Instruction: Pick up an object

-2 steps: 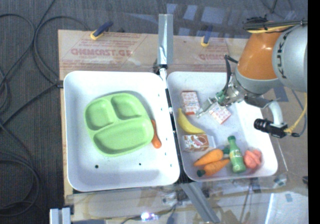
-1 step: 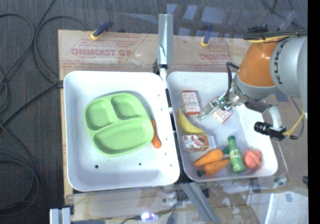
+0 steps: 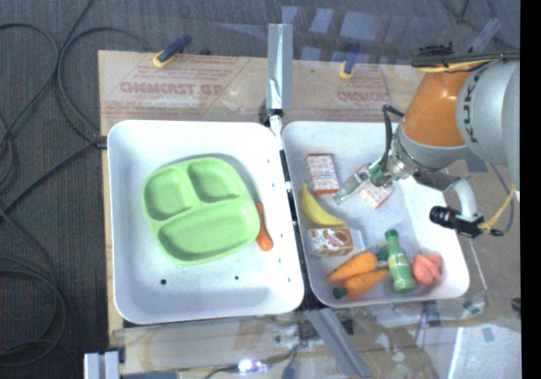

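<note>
Your gripper [image 3: 359,185] hangs low in the right bin [image 3: 448,288], between the small box [image 3: 322,173] and the banana [image 3: 319,208]. Fingers: can't tell from this angle. Risk: crowded spot, so you may nudge the carton [image 3: 376,191] or close on nothing.

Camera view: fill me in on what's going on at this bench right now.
A grey and orange arm reaches in from the right over the right bin, its end effector low near a small packet and the banana. That bin also has two carrots, a green bottle, a pink item and two small boxes. The left bin holds a green divided plate with another carrot beside it. No grasp can be seen.
</note>
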